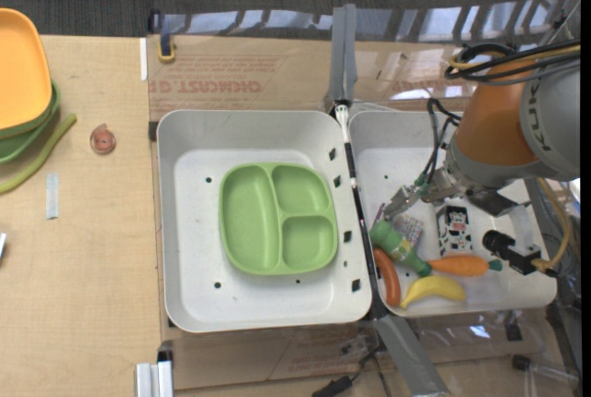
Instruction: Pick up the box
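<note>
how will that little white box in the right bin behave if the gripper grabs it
The small white box looks flat-sided and rigid, so probably stiff, light and unlikely to roll. It lies flat near the carrot, so it may slide rather than lift.

Matt green plastic tray [277, 218], smooth white plastic bins [175, 229], pale wood-look bench [83, 294]

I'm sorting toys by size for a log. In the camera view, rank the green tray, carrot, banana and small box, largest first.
1. green tray
2. carrot and banana: look alike, not ranked
3. small box, partly hidden by the arm
</note>
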